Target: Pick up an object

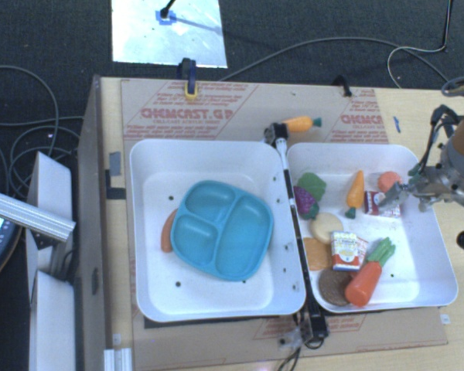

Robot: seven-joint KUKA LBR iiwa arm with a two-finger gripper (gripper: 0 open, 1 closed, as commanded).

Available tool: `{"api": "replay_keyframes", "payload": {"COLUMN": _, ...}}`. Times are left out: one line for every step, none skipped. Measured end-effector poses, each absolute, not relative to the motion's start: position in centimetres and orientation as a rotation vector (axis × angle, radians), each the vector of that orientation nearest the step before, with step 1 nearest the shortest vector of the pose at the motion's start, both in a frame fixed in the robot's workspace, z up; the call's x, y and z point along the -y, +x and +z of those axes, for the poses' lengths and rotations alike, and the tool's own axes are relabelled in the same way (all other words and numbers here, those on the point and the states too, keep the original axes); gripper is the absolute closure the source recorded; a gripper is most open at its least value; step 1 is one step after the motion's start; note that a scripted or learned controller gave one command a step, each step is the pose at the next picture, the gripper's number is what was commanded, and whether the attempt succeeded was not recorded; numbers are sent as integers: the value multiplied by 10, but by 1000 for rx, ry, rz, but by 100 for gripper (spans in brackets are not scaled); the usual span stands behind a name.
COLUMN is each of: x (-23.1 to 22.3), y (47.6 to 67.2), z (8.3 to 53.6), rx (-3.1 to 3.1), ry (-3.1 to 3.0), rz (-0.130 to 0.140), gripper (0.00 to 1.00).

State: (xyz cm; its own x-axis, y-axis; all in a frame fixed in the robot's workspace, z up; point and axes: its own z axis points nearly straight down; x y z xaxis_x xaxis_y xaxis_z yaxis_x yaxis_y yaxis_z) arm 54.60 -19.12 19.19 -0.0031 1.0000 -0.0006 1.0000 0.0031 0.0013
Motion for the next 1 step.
{"api": "replay_keyframes", "payload": {"x": 159, "y": 624, "z": 90, "rx": -2219, "ry": 2207, "rz": 13, "gripper": 0}}
